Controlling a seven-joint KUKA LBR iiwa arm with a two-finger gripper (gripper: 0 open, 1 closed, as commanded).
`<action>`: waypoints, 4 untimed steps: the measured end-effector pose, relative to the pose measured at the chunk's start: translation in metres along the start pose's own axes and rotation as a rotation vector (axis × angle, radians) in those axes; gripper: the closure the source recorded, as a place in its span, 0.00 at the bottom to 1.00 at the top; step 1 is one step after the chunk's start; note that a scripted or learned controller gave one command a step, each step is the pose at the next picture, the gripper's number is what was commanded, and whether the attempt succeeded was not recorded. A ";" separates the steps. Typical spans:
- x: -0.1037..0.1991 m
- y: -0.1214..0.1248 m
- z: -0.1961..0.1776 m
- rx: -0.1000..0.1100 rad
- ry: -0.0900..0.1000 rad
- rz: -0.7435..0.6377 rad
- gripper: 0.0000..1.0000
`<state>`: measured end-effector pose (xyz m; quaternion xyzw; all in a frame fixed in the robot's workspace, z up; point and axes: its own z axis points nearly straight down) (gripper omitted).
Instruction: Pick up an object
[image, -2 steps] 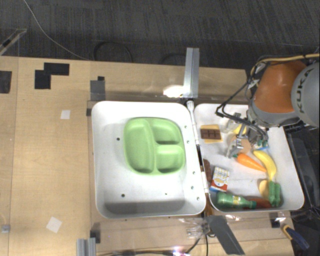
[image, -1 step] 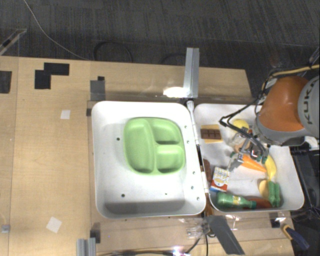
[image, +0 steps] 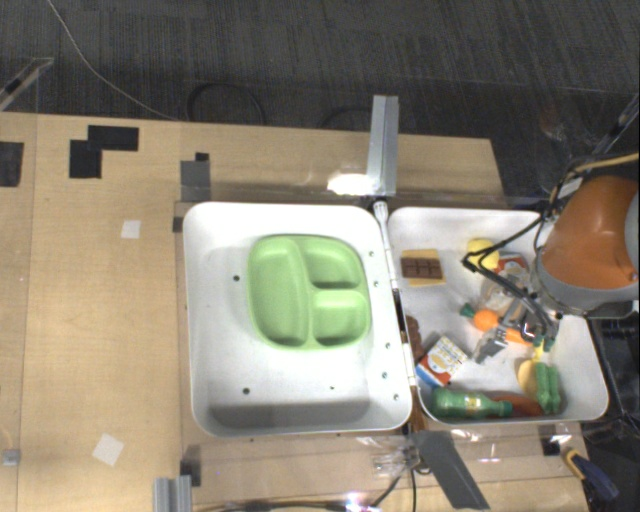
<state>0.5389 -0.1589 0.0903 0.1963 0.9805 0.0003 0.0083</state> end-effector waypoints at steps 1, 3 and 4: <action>-0.005 0.002 -0.014 -0.002 -0.017 -0.006 1.00; 0.001 0.007 0.000 0.002 0.001 0.053 0.00; 0.012 0.034 0.000 0.001 -0.001 0.212 0.00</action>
